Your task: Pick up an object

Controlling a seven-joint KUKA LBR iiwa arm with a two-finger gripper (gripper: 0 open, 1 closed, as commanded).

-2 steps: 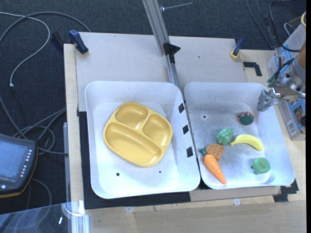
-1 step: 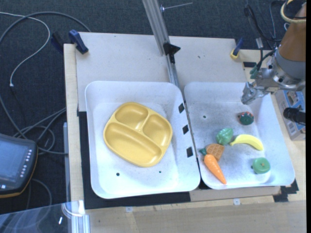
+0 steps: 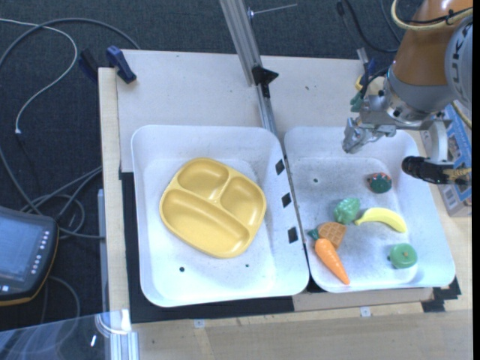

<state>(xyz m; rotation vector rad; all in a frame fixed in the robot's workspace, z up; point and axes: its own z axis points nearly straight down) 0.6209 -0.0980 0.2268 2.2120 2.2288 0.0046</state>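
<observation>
White plastic is making up both bins, and the right bin (image 3: pixel 427 235) is serving as the landmark. Inside it, a carrot (image 3: pixel 331 260) is lying at the near left corner, touching a brown waffle-like piece (image 3: pixel 333 233) just behind it. A green broccoli floret (image 3: pixel 346 209) is sitting near the bin's middle, touching the left tip of a banana (image 3: pixel 382 217). A round green fruit (image 3: pixel 403 256) is resting toward the near right corner, and a small reddish-and-green piece (image 3: pixel 379 182) is lying apart toward the far right. The gripper (image 3: pixel 354 143) is hanging over the bin's far edge (well apart from every toy); whether its fingers are parted I cannot tell, and nothing is showing between them. Left of the right bin, the left bin (image 3: pixel 150 163) is bearing a yellow divided plate (image 3: pixel 213 205).
</observation>
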